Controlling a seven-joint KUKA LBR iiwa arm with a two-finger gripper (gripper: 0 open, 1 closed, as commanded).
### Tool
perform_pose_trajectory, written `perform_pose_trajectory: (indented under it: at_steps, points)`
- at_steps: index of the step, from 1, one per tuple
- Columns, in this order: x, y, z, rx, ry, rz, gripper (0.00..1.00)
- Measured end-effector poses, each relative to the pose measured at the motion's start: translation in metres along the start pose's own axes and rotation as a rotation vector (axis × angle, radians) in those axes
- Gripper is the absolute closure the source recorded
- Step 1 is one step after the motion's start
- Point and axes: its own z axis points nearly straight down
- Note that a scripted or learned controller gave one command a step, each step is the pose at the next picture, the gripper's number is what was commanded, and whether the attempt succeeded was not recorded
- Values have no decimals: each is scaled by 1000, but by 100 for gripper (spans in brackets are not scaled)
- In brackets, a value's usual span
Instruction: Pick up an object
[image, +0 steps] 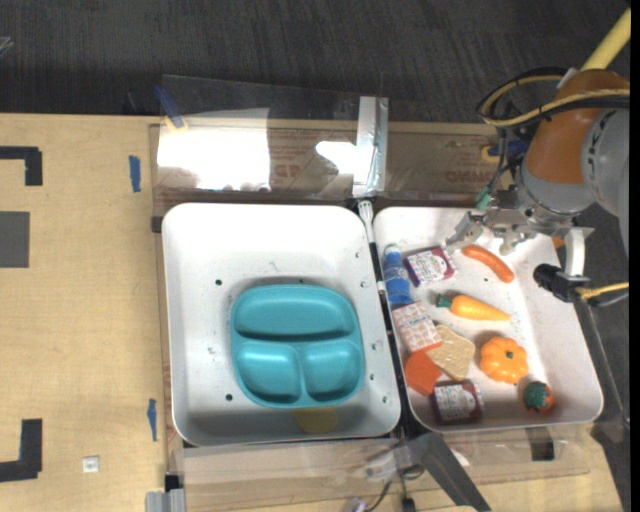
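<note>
- The end effector (497, 226) hung over the far side of the right bin (585, 395), above the red sausage (488, 262); whether it was open or closed could not be told.
- Nothing was seen held, so the pick was judged not yet done.
- Beyond the sausage, toward the bin's near wall, lay a carrot (474, 307), a small pumpkin (502, 359), a cracker (453, 351) and packets.
- The left bin (190, 300) held a teal divided tray (296, 343).
- Left to do: descend, close on one object, lift it.
</note>
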Motion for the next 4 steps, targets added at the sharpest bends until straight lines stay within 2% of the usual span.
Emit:
perform_pose_trajectory:
  at_steps: [1,2,3,4]
  points:
    - [-1,1,-12,-5,-1,0,100]
    - [-1,1,-11,-4,-1,0,0]
    - [-26,-2,33,16,2,-20,0]
    - [-26,-1,22,18,1,-22,100]
